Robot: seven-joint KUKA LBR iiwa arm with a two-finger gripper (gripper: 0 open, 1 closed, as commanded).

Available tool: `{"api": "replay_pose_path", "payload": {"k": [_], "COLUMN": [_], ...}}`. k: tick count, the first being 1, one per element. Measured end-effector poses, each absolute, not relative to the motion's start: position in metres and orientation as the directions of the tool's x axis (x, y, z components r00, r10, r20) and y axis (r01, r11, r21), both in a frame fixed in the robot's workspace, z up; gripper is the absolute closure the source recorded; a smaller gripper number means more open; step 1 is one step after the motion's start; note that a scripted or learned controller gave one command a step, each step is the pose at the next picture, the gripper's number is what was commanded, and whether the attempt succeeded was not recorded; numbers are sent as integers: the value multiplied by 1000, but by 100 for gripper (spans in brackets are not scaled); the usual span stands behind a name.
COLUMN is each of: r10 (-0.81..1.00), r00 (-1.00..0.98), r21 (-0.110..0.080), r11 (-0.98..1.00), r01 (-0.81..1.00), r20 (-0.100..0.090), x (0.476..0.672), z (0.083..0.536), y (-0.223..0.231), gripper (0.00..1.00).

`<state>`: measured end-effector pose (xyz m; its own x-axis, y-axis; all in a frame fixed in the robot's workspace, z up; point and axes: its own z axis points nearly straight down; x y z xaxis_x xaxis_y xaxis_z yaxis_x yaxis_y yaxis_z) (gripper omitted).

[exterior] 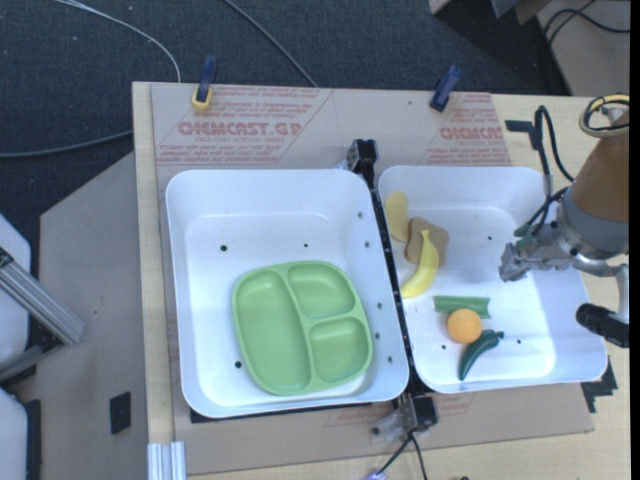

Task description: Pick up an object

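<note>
**Camera view: arm hangs over the right bin, items untouched**

Camera view gives us the right bin point(535, 363) and its small cluster of items along the left half. The banana point(424, 265) lies lengthwise near the bin's left wall, curving down toward the middle. Just above it sits a brown piece point(421, 237), touching the banana's upper end, and a pale yellow item point(397, 214) rests beside that, close against the divider between the bins. Below the banana, a flat green piece point(462, 305) lies crosswise, and the orange ball point(463, 325) sits right against its lower edge. A dark green pepper point(479, 353) slants just below the ball, touching or nearly touching it.

Out to the right, the gripper point(515, 261) hovers over the bin's bare right-hand floor, well apart from the cluster, nothing between its fingers from what shows here. Whether those fingers are spread or closed, I cannot tell at this angle. The grey arm point(600, 208) with its orange band comes in from the right edge.

Across the divider, the left bin point(200, 218) holds a green sectioned tray point(300, 325), sitting toward its front. Two clamps point(204, 80) pin the board at the back.
</note>
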<state>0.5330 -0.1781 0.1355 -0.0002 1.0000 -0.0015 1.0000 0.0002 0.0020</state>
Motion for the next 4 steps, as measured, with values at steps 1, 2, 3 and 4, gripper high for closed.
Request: {"api": "replay_pose_path", "payload": {"k": [1,2,3,4], "r10": [1000,1000,1000,1000], "r00": [-1,-2,-6,-5], "r21": [6,8,-4,-3], "r11": [1,2,6,5], "r01": [1000,1000,1000,1000], "r20": [-3,-3,3,3], "x": [537,539,532,526], "z": [179,235,223,228], "y": [-181,-171,-118,-73], "gripper": [100,100,100,100]}}
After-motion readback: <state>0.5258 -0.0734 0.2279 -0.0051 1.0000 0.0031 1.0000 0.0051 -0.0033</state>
